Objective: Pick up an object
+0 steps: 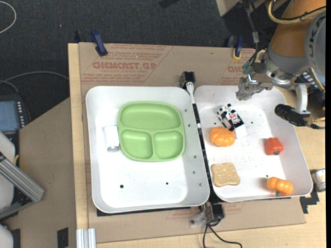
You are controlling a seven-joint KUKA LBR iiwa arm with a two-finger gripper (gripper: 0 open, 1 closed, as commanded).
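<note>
Objects for picking all in right bin (305, 154), scattered loose and apart, so any one reachable from above without crowding; none held. Count in right bin: one cow toy (229, 118), black and white, near bin middle-top; one pumpkin (222, 137), orange, just below and touching or nearly touching cow toy, cannot tell which; one toast slice (225, 174) lying flat near bin's left-front wall; one red pepper (273, 146) toward right side, well apart from the rest; one small orange gourd (280, 185) at front-right corner, near the rim. Five pickables total. Left bin (98, 154): one green tray (151, 130) with three compartments, lying flat in upper middle, nothing in its compartments; one small white cylinder (111, 137) on its side just beside tray's left edge, low contrast against bin, easy to miss. Two bins side by side, walls touching along the centre seam, presumably one as source and one as drop side. Gripper (248, 90) up over right bin's back edge, above the bin floor, not on any item, nearest to cow toy but apart from it; open or closed cannot be told, detail too small and dark. One arm, entering from right, orange band visible above wrist. Judged stage: approach or hover, pick not yet made. Cow toy and pumpkin so close together risks a nudge or double contact; pepper and toast cleaner targets.
</note>
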